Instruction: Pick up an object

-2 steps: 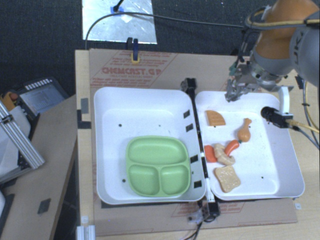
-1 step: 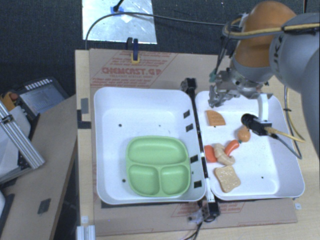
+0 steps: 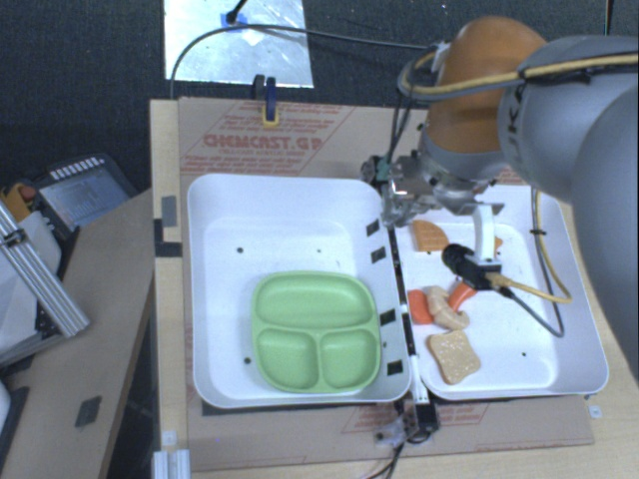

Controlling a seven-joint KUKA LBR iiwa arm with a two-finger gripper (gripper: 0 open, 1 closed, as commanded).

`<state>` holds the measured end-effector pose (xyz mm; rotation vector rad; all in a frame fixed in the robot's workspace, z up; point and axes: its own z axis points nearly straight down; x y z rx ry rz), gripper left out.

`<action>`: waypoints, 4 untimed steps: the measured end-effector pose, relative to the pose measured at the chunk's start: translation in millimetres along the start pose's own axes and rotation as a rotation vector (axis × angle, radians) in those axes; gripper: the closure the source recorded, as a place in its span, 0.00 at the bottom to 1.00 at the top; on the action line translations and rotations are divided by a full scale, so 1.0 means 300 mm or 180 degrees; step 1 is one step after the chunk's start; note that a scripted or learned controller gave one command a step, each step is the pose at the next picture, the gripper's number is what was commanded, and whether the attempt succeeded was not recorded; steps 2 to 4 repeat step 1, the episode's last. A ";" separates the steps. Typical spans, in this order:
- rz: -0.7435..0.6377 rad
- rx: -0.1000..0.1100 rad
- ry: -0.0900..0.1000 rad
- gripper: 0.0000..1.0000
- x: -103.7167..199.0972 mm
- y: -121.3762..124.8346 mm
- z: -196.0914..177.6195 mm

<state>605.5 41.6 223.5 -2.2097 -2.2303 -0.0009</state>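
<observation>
My gripper [image 3: 439,213] hangs low over the back left part of the right bin [image 3: 559,367], under the orange wrist band. Just below it lies an orange slice-shaped piece [image 3: 430,235]. Nearer the front of that bin sit a tan lumpy piece [image 3: 447,310], a red-orange piece [image 3: 420,307] beside it, and a slice of toast [image 3: 453,356]. A black part with a yellow cable [image 3: 465,264] reaches over the middle of these pieces. Nothing is visibly held.
The left bin [image 3: 250,218] holds a green divided plate [image 3: 316,329] toward its front right. The wall between the two bins [image 3: 397,287] runs right next to the gripper. A yellow cable loop [image 3: 544,292] hangs over the right bin.
</observation>
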 end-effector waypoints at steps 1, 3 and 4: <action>-0.0003 -0.0002 0.0002 1.00 0.202 -0.058 -0.002; -0.0003 -0.0002 0.0002 1.00 0.202 -0.058 -0.002; -0.0003 -0.0002 0.0002 1.00 0.202 -0.058 -0.002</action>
